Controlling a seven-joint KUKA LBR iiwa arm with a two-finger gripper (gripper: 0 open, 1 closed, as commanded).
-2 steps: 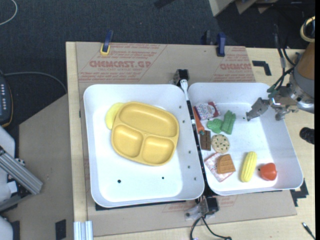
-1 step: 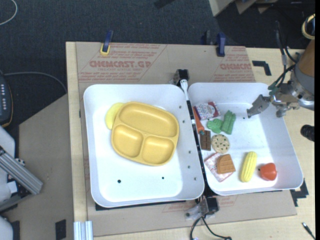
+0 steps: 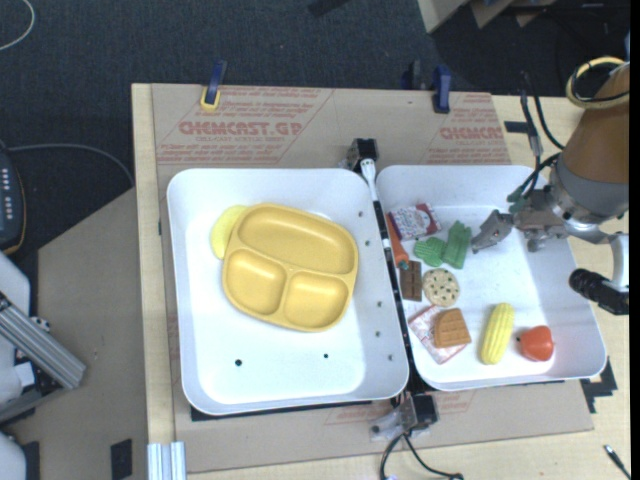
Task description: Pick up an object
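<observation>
Right now you're looking at the gripper point(image 3: 493, 232) sitting over the upper middle of the right bin point(image 3: 560, 368), with the arm point(image 3: 598, 163) coming in from the right edge. It's pointing left, toward the cluster of toy food. You can't tell whether it's parted or closed; it reads as one grey lump from this angle, and nothing is visibly showing between its tips.

Closest candidates: the green toy pieces point(image 3: 446, 246) are lying just left of the gripper tip, near it but apart. The red-and-white packet point(image 3: 412, 219) is lying further left, by the bin's left wall, with an orange carrot-like stick point(image 3: 397, 243) just beside it and a dark brown bar point(image 3: 411, 280) below that.

Below the gripper, well apart from it: a round cookie point(image 3: 440, 287), a brown cracker on a clear wrapper point(image 3: 450, 328), a yellow corn cob point(image 3: 497, 332) and a red tomato point(image 3: 537, 343), all resting on the bin floor.

In the left bin point(image 3: 200, 348) a yellow divided tray point(image 3: 289, 266) is lying with a yellow piece point(image 3: 223, 232) tucked under its upper left edge.
</observation>
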